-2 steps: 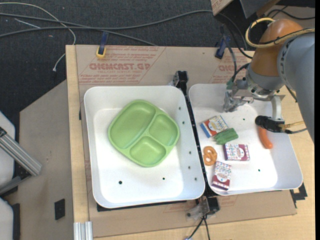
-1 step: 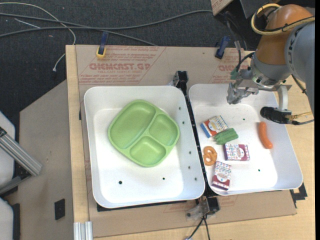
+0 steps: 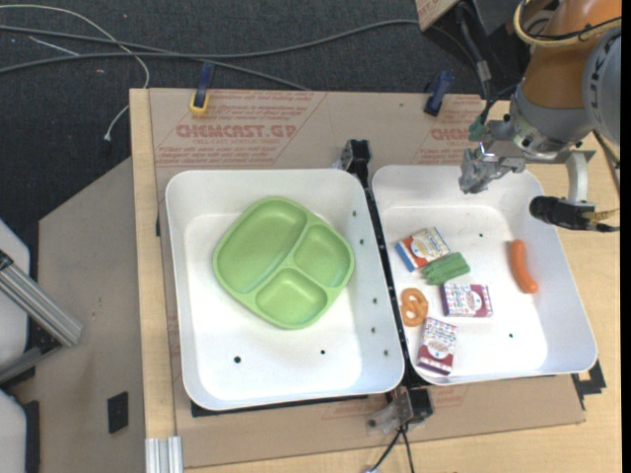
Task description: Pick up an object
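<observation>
Since no object is gripped, the small items, an orange carrot [image 3: 523, 266] and a pretzel [image 3: 413, 305] among them, are found loose in the right bin [image 3: 567, 338]. The gripper [image 3: 478, 177] is poised above its far edge, seemingly for descent. A green divided plate [image 3: 284, 261] is left in the left bin [image 3: 197, 353].

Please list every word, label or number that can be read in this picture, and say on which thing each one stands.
"CHEMCAST GP": red print on the brown cardboard sheet under the bins, above the left bin.
More red print on the cardboard above the right bin: too blurred to read.
Small packets in the right bin: printing too small to read.
</observation>
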`<state>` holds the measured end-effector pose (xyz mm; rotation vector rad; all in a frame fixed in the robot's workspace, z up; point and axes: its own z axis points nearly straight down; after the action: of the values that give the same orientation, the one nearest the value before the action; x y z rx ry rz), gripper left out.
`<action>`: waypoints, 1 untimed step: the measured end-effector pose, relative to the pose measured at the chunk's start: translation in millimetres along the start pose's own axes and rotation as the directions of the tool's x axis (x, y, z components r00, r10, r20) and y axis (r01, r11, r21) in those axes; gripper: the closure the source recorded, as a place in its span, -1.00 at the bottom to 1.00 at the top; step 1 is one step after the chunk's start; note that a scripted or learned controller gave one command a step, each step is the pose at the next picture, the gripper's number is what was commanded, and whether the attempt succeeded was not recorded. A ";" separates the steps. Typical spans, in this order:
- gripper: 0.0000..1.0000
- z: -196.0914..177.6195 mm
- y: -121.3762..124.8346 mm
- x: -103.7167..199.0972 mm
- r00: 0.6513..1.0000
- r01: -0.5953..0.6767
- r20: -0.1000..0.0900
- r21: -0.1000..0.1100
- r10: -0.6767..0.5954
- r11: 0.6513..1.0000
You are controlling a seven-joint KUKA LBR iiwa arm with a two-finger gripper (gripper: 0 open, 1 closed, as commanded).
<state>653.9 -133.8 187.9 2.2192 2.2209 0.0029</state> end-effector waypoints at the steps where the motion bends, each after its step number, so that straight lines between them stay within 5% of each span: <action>1: 1.00 -52.6 1.0 0.1 1.000 0.000 0.001 -0.001 0.000 1.000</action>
<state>654.8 -133.7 240.6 2.2181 2.2203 0.0033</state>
